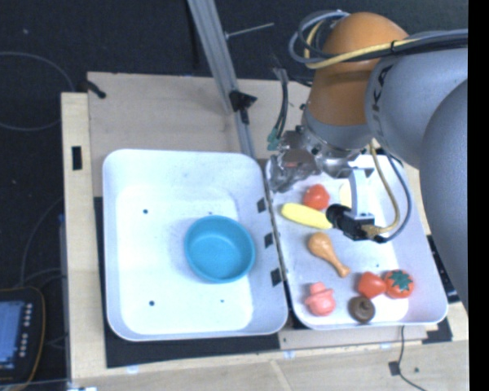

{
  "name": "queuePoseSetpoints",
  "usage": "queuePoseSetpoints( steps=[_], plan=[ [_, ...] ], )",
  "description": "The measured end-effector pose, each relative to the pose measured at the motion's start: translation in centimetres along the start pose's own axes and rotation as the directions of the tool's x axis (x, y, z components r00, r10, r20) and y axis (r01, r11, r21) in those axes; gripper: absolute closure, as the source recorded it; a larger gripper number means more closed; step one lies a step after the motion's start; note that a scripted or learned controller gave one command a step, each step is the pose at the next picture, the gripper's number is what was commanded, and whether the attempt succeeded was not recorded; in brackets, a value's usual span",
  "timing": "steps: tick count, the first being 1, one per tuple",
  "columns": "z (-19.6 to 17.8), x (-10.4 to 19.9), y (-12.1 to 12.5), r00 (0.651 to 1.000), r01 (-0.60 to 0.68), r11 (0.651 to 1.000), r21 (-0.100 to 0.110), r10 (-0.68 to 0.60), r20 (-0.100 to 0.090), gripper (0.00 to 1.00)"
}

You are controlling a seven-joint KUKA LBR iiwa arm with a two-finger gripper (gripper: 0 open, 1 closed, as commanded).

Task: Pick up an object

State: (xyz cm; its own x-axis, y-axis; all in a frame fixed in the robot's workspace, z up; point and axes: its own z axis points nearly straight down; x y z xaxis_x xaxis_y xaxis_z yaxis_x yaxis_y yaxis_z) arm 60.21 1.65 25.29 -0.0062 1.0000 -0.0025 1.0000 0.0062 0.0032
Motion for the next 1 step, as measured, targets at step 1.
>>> queuePoseSetpoints(
  steps=[1],
  plan=[
    [-0.42, 4.69, 2.33, 1.0, 0.002, 1.0, 0.003, -0.002, -0.004, 1.0]
  ],
)
